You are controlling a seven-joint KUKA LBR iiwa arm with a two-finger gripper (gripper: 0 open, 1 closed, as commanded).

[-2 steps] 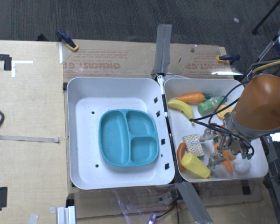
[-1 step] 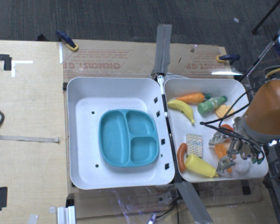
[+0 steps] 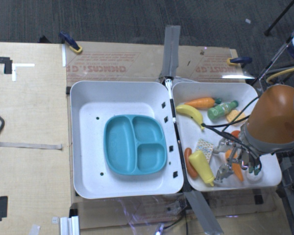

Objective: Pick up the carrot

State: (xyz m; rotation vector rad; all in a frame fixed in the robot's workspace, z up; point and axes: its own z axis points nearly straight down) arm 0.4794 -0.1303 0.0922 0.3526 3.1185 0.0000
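1. The carrot (image 3: 200, 102) lies at the far end of the right bin (image 3: 264, 180), just beside a banana (image 3: 191, 113) and a green bottle (image 3: 221, 109).
2. The gripper (image 3: 231, 166) is low in the near part of the same bin, well apart from the carrot.
3. I cannot tell how its jaws stand.
4. A blue tray (image 3: 135, 144) sits in the left bin (image 3: 83, 131).

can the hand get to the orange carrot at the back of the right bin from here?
Probably yes: the orange carrot lies uncovered, beside the yellow banana and green bottle; the hand hovers nearer the front.
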